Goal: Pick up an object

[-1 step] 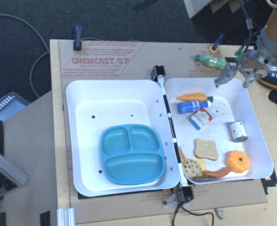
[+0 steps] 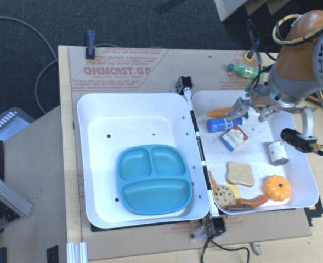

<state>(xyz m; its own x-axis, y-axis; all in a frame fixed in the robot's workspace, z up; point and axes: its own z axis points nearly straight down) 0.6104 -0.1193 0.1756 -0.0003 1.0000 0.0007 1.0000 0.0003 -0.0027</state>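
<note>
Nearest us, along the front wall of the right bin [image 2: 312,193], we see a cracker [image 2: 222,194], a reddish sausage-like piece [image 2: 250,202] and a small orange pumpkin [image 2: 277,187], with a slice of bread [image 2: 240,174] just behind them. Beside these, in the left bin [image 2: 90,147], a blue divided plate [image 2: 153,178] lies flat toward the front. Farther back in the right bin we find a small silver can [image 2: 277,152] on its side, then a blue-and-white packet [image 2: 233,139], a blue bottle [image 2: 221,125] lying down, and an orange carrot-like piece [image 2: 220,113] near the rear wall. Over that back part hangs the tool [image 2: 242,108] (reaching in from the right), low and just beside the blue bottle; we cannot tell how far its fingers are parted, nor see anything held between them. Beyond the bins, a green bottle [image 2: 242,70] rests on the cardboard-covered surface [image 2: 123,70].
</note>
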